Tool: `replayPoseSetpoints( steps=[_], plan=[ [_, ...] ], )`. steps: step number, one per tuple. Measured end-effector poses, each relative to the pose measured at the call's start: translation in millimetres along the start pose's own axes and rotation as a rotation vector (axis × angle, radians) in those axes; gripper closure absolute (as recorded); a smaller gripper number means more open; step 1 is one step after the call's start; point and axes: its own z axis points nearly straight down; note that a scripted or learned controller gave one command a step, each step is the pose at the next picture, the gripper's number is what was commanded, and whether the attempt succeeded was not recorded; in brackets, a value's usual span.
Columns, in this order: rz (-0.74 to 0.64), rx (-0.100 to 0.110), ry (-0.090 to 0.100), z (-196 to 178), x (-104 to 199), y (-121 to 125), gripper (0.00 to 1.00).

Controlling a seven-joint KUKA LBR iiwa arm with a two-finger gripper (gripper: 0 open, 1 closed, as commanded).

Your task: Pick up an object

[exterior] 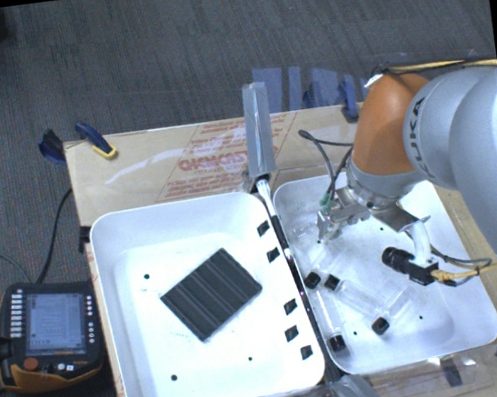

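Where arm reaches into right bin (468, 323), gripper (332, 220) sits low at bin's upper-left part; opening cannot be told. Clear tubes with black caps (332, 323) lie below gripper on bin floor. Dark ribbed slab (211, 293) lies in left bin (115, 258), well apart. Handheld controller (47, 333) left of left bin.

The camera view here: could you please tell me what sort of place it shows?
Probably a robotics lab's bin-picking test bench: two shallow white bins side by side, a grey KUKA arm with an orange band, and an orange-edged handheld control pendant on dark carpet.
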Motion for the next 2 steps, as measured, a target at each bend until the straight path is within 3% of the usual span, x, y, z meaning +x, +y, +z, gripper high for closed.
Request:
replayPoseSetpoints(
  steps=[1, 2],
  plan=[
    [0.0, 0.0, 0.0, 0.1, -0.2, -0.1, 0.0],
    [0.005, 0.002, 0.002, -7.9, -1.3, -0.7, 1.0]
  ],
)
